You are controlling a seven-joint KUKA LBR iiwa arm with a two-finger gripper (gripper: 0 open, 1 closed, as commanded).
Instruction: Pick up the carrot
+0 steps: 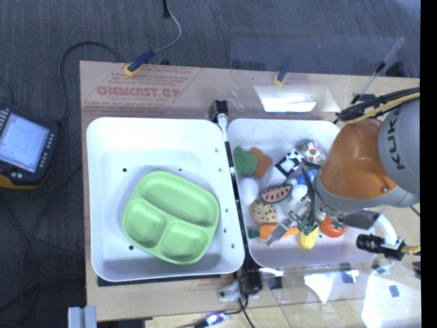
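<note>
Carrot (273, 232) lies in right bin (321, 255), cardboard-topped bench (150, 91) over grey carpet (68, 19); jaws' state unclear.

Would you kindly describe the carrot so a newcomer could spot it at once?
Look in the right bin, beside the arm. Along its near edge, by the gripper, lies the carrot: a slim orange stick, unlike the round tomato and yellow toy nearby.

- The scene is evenly and brightly lit from above, with soft, faint shadows.
- The two white bins (164, 132) look bright, near washed out along their rims.
- A patch of white glare sits on the clear sheet (290, 103) behind the right bin.
- The picture is slightly soft; small toys look blurred.
- The dark carpet (41, 33) shows grainy texture.
</note>
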